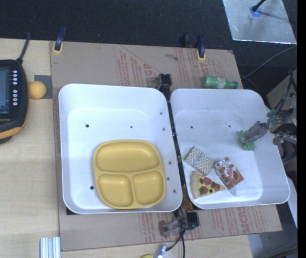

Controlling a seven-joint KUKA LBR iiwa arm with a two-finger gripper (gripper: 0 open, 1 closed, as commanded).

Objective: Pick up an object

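Note:
In the right bin [217, 104], several small objects lie near the front: a checked packet [198, 158], a toy pizza slice [205, 185] and a red-and-white packet [228, 173]. A small green object [246, 140] sits by the bin's right side. My gripper [259, 129] reaches in from the right edge of the camera view, low over the bin, with its grey tip right against the green object's upper right. Whether it has hold of that object cannot be made out.
The left bin [115, 104] holds a yellow divided plate [129, 173]. A green bottle [220, 82] lies on the cardboard behind the right bin. A teach pendant [0, 102] and a yellow ball [37, 89] are at the far left.

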